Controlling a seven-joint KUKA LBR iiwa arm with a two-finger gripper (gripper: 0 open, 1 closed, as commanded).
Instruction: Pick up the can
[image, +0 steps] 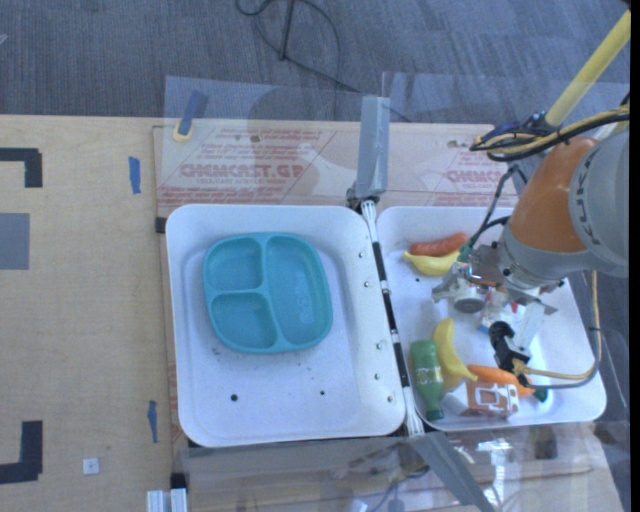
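The bench (80, 300) is pale wood, with blue tape bits and black marks on its left side; on it sit two white bins side by side. The left bin (200, 400) holds a teal plate (268, 292) with three compartments, lying flat toward the bin's upper left. The arm (580, 205), grey with its orange band, reaches in from the right over the right bin (580, 385), cables trailing above it; a yellow rod (595, 62) slants across the top right corner.

The gripper (500, 308) hangs low over the middle of the right bin; whether the jaws are spread or pressed together I cannot tell, as wrist and shadow cover them. A silvery round thing just beside the gripper's left side may be the can (458, 292); I cannot tell whether it is touched.

At the bin's upper left lie a carrot (438, 244) and a banana (430, 264), touching; lower down, a green bottle (428, 378) lies along the left wall, a second banana (450, 352) beside it; an orange box (490, 398) sits near the front edge.
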